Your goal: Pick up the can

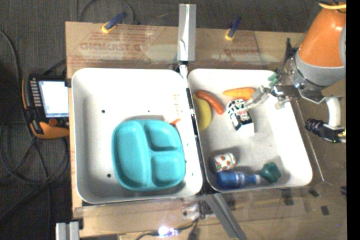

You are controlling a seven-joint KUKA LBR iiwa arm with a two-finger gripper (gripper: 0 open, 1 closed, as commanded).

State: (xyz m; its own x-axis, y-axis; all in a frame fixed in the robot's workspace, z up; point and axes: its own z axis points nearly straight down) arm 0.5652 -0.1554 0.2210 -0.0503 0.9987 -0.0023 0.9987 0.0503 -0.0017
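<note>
I see the arm [325, 45] leaning in over the right bin's [292, 137] far right corner, its gripper [264, 93] low near the carrot [239, 91]; I cannot tell how the jaws stand. Nearest me in that bin lie the blue bottle [236, 179] and green toy [270, 172], then the can [224, 162] on its side, untouched. Farther back sit the black-and-white box [239, 113], banana [203, 114] and red sausage [209, 102]. The left bin [90, 98] holds a teal divided plate [149, 154].
</note>
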